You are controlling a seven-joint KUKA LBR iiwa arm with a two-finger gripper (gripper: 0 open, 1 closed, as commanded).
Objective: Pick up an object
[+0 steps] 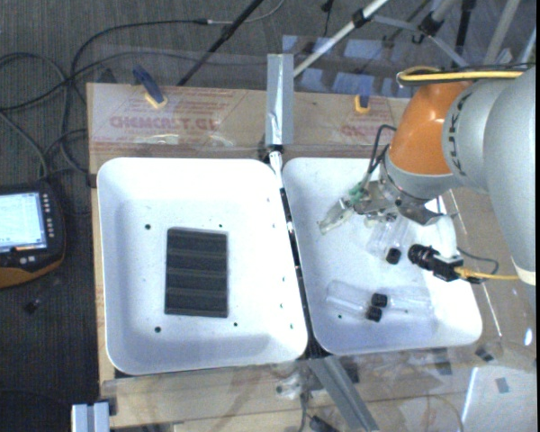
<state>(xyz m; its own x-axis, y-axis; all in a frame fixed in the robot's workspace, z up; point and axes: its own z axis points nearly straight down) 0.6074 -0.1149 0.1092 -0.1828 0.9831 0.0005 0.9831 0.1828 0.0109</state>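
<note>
The gripper point(364, 203) hangs low over the upper middle of the right bin point(319, 327), its clear fingers too tangled with glare and pale plastic to say whether they are spread, closed, or pinching anything. Just below and to its right lie clear bottles: one near the gripper with a black cap point(393, 256), and another transparent bottle point(364, 302) lying flat toward the near wall, also capped in black. Behind the wrist sits the orange band point(423, 147) and the grey arm point(508, 151), with a yellow-tipped cable plug point(436, 264) alongside. Across the divider, the left bin point(117, 241) holds a dark ribbed block point(196, 272), well apart from the tool. The step in hand looks like the reach or closing stage of a grasp (lifting has not visibly begun). Next it would need a firm closure on one item and a straight rise.
</note>
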